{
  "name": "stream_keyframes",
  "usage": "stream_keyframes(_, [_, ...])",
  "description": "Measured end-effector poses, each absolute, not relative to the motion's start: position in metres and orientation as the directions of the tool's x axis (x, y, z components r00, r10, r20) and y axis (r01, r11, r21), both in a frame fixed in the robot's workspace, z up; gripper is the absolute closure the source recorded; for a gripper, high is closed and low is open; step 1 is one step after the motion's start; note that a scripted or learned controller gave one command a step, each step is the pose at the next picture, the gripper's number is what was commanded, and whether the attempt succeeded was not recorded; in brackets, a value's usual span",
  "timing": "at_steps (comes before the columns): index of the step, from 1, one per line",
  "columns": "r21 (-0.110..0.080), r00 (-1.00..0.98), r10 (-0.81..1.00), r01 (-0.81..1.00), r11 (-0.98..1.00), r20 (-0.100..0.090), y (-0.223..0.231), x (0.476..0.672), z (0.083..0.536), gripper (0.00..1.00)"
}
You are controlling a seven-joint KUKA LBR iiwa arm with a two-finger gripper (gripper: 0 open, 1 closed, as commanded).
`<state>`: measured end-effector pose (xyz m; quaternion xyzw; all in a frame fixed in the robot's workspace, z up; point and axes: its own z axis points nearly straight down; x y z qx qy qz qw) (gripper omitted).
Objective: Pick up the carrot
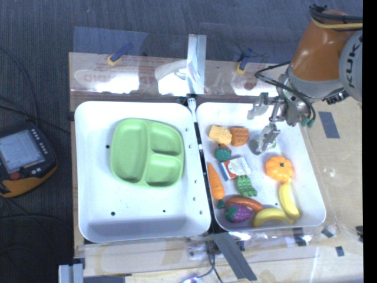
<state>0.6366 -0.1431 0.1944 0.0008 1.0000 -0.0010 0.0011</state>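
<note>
The gripper (268,125) is seen above the upper part of the right bin (312,178), hung from the arm (323,52) that enters from the upper right. Its fingers are spread apart, one near the bin's top edge and one lower down, and nothing is held between them. The carrot (215,181) is found at the far left of the right bin, lying lengthwise against the wall shared with the left bin (88,217), well apart from the gripper. Little room is left on the carrot's left side because of that wall; on its right a small card (237,168) and a green piece (246,186) are set near it, and a dark green item (222,154) lies just above its top end. Below its lower end a sausage (242,203) and grapes (238,214) are crowded together. Between gripper and carrot, corn (220,135) and a brown piece (239,136) are placed. A pumpkin (279,168) and two bananas (283,205) are kept along the right and bottom edges. Open white floor is seen just under the gripper. In the left bin a green tray (147,152) is set, with bare floor all around it.
</note>
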Motion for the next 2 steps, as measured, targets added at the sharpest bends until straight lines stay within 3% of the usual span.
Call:
stream_keyframes(1, [-0.004, -0.971, -0.238, -0.238, 0.971, -0.01, -0.174, 0.601, 0.091, 0.0])
stream_keyframes(2, [-0.007, -0.961, -0.277, -0.277, 0.961, -0.012, -0.209, 0.565, 0.091, 0.0])
